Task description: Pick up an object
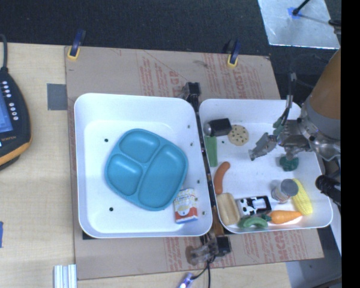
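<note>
Your grey two-finger gripper (261, 147) hangs with jaws apart, holding nothing. Nearest candidate: the round tan speckled cookie (238, 135), just beyond the fingertips. Judged light, rigid, thin; take it across the edges.

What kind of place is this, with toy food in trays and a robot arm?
Probably a robotics lab bench for grasping trials. A gripper reaches over a white bin of toy food such as a carrot, and a handheld control pendant lies at the bench's left.
</note>
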{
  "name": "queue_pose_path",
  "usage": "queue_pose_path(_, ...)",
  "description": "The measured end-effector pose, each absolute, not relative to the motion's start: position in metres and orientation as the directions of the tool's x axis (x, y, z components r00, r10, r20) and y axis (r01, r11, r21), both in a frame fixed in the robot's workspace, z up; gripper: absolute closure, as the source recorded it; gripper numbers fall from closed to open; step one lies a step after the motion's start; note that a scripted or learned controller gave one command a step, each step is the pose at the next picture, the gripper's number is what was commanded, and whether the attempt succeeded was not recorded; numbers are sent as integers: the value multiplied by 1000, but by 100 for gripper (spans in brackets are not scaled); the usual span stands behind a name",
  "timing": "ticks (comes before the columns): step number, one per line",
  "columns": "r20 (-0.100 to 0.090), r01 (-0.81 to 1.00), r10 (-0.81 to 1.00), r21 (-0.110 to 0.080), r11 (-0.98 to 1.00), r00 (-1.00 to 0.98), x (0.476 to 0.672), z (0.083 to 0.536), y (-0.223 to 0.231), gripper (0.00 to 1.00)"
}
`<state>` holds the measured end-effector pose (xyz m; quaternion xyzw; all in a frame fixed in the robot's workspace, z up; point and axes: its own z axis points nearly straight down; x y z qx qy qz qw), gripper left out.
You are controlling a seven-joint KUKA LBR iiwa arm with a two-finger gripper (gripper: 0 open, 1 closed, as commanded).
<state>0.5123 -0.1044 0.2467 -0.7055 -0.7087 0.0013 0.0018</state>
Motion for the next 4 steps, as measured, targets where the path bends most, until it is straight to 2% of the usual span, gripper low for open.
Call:
queue_pose_path(1,-1,1000,1000,-4,4,-4,541,201,-152,0)
queue_pose_path(2,-1,1000,1000,-5,4,-4,525,162,-213,0)
queue_pose_path(3,-1,1000,1000,-4,5,-5,573,91,-212,0)
queue_pose_path(4,0,1000,1000,-5,5,-5,532,91,-212,0)
